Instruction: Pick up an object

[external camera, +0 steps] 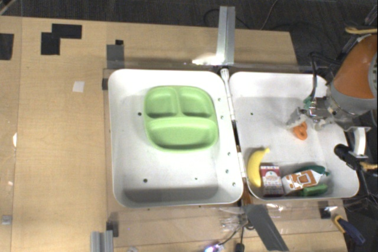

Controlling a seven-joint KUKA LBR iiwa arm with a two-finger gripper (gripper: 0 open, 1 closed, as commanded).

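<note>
While the arm (354, 77) reaches in from the right with its orange band showing, the hand (307, 116) sits low in the right bin (260, 91), directly over a small orange object (301, 131). The metal fingers (295, 120) are splayed to either side of the object's upper end, parted rather than closed, and the orange piece appears to lie on the bin floor just below them, not yet caught between them. That placement suggests a grasp being lined up from above: the object lies apart from its neighbours, so the fingers have room to straddle it.

Further toward the bin's near edge, a banana (256, 166) lies by the left wall, just beside a small dark red box (270, 179), and next to that a carton with an orange and white label (301, 179) rests against a green item (316, 189). These are packed closely together, which would make them harder picks.

Across the divider, the left bin (127, 144) holds a green compartment tray (179, 117), lying flat near its middle. Both bins stand on the wooden bench (53, 144).
</note>
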